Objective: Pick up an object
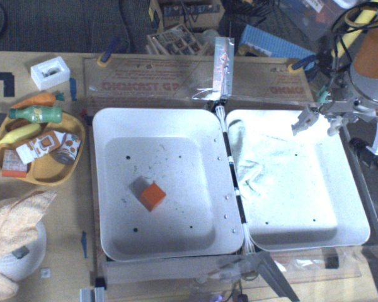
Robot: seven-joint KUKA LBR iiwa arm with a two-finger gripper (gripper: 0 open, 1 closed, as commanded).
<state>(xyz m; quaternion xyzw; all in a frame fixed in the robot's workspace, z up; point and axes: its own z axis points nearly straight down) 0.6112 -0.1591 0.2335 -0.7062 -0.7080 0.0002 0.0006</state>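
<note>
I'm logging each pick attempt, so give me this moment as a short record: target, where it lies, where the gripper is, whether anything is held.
target: orange block
target location: left bin, lower middle of its floor, beside a small grey piece
gripper: above the right bin, at its upper right corner
held: nothing seen between the fingers
contact with target: none, far apart

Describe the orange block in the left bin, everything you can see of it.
The orange block is a small cube-like piece, matte, plain orange with a darker shaded side. It sits on the floor of the left bin, slightly left of centre, turned corner-on to the bin walls. A small grey piece lies against its upper-left side. The pincer is far off, above the right bin.
</note>
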